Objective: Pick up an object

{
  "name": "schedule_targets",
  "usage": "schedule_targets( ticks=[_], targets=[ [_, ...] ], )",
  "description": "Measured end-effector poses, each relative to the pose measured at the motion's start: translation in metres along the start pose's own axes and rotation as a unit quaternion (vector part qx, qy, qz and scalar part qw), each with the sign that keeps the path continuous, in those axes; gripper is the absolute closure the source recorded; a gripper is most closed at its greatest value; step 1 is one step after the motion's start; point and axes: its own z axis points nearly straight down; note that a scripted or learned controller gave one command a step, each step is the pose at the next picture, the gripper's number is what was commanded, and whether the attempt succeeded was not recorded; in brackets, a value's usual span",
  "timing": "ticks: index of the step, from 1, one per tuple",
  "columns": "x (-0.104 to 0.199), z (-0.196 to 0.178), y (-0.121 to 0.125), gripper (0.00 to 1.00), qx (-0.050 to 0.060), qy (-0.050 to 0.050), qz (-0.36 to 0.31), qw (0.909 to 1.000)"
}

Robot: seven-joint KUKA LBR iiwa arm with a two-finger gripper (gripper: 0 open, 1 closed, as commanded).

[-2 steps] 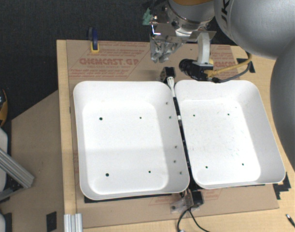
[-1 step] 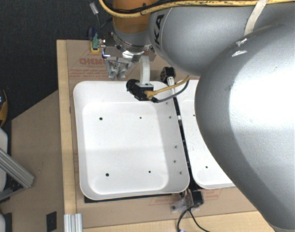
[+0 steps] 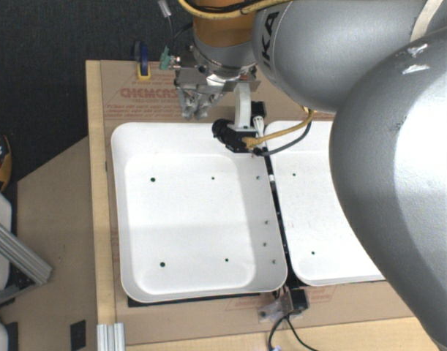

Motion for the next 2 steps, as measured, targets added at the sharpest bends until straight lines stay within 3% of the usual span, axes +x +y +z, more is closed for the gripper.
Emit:
schedule_targets(
  ticks=[1, 2],
  targets=[
    [-0.058, -0.073, 0.015, 1.0, -0.007, 0.0, 0.002, 1.0],
    [0.005, -0.003, 0.016, 1.0, 0.001, 0.0, -0.003, 1.0]
  ],
)
